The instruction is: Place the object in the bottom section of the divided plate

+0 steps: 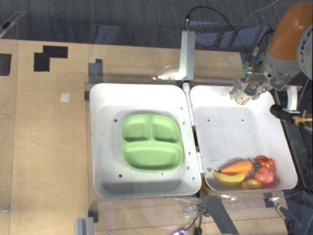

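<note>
Green plastic divided plate (150, 142) bare; toy food (244, 172) heaped in right white bin (244, 126); claw (243, 93) state unclear; placing undone.

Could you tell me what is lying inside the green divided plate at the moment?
The green divided plate in the left bin shows nothing in its three sections. Whatever lies beneath the plate is covered.

Arm (293, 33) cut off by right edge; tool (243, 96) fingers too small to tell.
</note>
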You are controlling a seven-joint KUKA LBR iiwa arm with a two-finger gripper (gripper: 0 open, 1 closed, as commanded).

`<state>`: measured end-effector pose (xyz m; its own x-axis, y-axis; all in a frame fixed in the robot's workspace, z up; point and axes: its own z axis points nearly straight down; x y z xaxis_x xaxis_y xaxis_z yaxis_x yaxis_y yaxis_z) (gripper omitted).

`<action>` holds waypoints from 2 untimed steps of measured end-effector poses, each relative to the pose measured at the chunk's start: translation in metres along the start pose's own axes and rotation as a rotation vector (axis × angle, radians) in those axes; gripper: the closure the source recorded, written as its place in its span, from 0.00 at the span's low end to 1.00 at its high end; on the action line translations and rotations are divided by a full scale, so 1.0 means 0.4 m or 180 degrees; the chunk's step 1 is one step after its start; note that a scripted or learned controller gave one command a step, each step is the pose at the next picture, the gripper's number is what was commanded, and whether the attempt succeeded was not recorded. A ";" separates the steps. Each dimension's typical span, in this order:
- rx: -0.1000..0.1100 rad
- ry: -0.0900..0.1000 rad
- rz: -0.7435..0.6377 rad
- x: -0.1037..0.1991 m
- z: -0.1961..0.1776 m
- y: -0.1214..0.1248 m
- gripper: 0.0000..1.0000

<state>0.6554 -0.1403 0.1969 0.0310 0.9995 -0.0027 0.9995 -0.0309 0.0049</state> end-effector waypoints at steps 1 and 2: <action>0.0007 0.0011 0.0374 0.180 0.031 -0.135 1.00; 0.0002 0.0012 -0.0896 0.290 -0.072 -0.220 1.00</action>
<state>0.5707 -0.0217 0.2248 -0.2479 0.9688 -0.0002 0.9688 0.2479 0.0040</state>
